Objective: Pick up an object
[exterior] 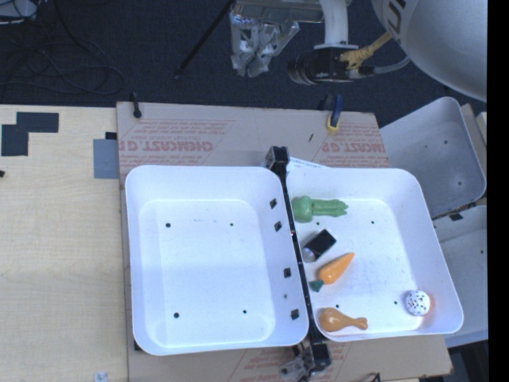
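The right bin (424,201) holds several small things. A green toy (319,208) lies near its left wall, with a black block (320,243) just below it. An orange carrot (336,267) sits under the block. In the bin's front left corner lies an orange gourd-shaped toy (343,320). A white speckled ball (417,302) rests in the front right corner. My gripper (258,50) hangs high at the top of the view, beyond the bins' far edge and well away from all of them.
The left bin (159,183) stands beside the right one, joined by a black divider strip (288,237). Both rest on a cardboard sheet (207,138). A yellow-and-blue clamp (334,116) sits at the cardboard's far edge. Grey arm housing (445,30) fills the upper right.
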`<state>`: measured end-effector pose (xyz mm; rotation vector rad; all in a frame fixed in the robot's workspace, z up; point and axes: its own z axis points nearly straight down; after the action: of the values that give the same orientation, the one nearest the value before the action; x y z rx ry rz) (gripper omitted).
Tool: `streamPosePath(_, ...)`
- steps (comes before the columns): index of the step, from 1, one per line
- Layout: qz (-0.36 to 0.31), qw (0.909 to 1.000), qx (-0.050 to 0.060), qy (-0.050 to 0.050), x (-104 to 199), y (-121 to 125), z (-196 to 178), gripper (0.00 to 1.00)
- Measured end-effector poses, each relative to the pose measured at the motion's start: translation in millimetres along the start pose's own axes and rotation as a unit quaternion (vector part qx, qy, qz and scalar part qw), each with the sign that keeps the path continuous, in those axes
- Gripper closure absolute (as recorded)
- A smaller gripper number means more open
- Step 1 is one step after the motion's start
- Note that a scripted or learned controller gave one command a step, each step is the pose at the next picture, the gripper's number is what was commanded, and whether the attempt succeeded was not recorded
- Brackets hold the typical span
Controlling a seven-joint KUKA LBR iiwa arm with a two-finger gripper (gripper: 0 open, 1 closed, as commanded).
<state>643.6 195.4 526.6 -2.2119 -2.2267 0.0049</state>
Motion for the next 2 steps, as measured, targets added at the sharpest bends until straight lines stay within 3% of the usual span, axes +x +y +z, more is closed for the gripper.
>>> streamPosePath(1, -0.001, 1.0, 0.0, 0.0, 52, -62, -12, 1.0)
streamPosePath(2, 0.002, 1.0, 0.001, -0.001, 30, -117, -11, 1.0)
